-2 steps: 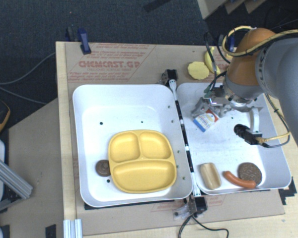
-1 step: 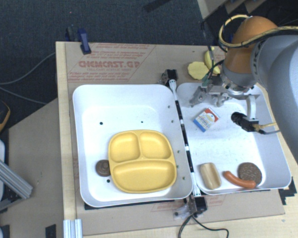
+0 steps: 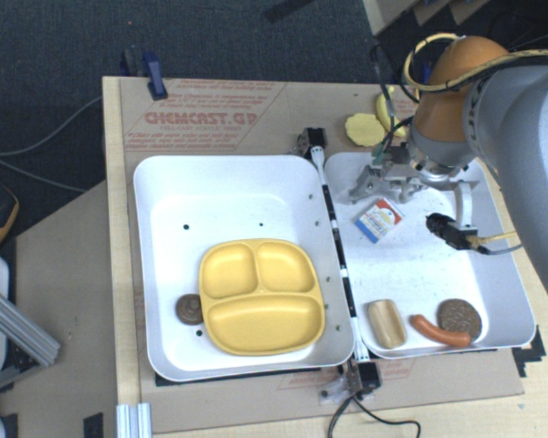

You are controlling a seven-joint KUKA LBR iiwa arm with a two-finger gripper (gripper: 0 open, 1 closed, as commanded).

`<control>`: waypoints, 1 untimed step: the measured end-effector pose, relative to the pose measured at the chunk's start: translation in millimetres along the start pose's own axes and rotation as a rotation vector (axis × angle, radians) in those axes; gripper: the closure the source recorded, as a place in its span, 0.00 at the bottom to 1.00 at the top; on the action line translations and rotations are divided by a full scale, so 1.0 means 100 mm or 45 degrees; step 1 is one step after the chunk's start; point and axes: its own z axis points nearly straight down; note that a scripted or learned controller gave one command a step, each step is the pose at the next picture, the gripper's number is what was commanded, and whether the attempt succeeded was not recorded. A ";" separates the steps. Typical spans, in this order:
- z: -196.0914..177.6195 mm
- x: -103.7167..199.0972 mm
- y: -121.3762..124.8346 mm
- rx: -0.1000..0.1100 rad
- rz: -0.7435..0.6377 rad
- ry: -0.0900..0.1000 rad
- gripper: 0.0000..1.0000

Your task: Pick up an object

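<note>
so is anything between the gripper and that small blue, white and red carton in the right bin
Nothing visible. The gripper hangs over the far part of the right white bin, and the small blue, white and red carton lies just nearer the camera, with bare bin floor between them.

Arm (image 3: 521, 108): smooth grey shell, orange band (image 3: 457, 76) above wrist. Yellow and black cables (image 3: 418, 55) loop beside band. Gripper (image 3: 393, 185): grey metal; black part with cable (image 3: 457, 233) alongside.

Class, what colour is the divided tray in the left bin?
Yellow: the divided tray shows best in the camera view.
</note>
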 end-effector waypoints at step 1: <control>0.00 0.09 -0.09 0.000 -0.001 0.000 0.00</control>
